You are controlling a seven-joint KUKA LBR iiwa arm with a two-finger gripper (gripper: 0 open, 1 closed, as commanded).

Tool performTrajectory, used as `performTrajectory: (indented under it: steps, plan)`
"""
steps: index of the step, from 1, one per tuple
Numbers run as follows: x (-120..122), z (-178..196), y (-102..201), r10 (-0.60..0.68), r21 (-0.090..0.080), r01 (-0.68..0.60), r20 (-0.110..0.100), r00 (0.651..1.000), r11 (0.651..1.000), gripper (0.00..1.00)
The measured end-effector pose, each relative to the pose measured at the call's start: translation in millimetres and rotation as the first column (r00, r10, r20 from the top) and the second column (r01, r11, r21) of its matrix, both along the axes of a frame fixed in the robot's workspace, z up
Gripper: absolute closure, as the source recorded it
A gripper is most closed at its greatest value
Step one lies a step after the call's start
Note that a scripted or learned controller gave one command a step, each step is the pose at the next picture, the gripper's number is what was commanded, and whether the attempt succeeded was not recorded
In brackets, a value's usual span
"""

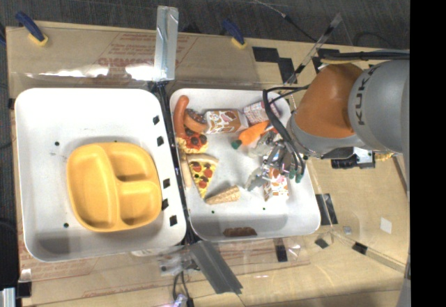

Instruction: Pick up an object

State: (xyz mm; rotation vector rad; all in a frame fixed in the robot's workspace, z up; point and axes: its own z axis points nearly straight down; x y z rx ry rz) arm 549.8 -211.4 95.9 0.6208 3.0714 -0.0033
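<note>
The right bin [240,218] holds several toy foods: a red sausage [182,114], a brown packet [221,120], an orange carrot [252,134], a pizza slice [202,173], a cone-shaped piece [223,195] and a small printed carton [277,187]. My gripper [268,170] reaches down into the bin's right half, its metal fingers right over the carton and just below the carton's neighbour, the carrot. From this angle the wrist hides the gap between them.
The left bin [42,111] carries a yellow divided tray [113,185]. A cardboard bench surface with tape and blue clamps surrounds both bins. The arm's orange band [327,107] hangs over the right bin's right rim, with cables trailing up and back.
</note>
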Motion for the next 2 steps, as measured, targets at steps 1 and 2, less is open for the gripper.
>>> performTrajectory:
  steps: [1,2]
  plan:
    - [90,0,-2,0.270,0.009,-0.270,-0.033,0.962,0.963,0.00]
    - [42,0,1,0.291,-0.001,-0.291,-0.002,0.957,0.957,0.00]
